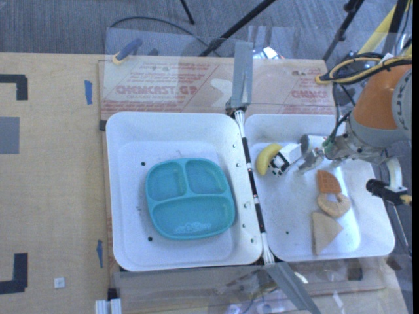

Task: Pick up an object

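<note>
A small yellow banana (264,159) lies in the right white bin (376,244), close to its left wall. My gripper (281,162) reaches in from the right and hangs low right beside the banana's right end, touching it or nearly so. Whether the banana sits within its grip is not visible from this angle. Further right in the same bin lie an orange-brown bread slice (327,180), a pale ring-shaped pastry (334,205) and a tan triangular wedge (323,231).
The left white bin (124,142) holds a teal divided plate (190,198). A ridge with screws (251,185) separates the two bins. The grey arm with its orange band (383,103) and yellow cables stands over the right bin's far right corner.
</note>
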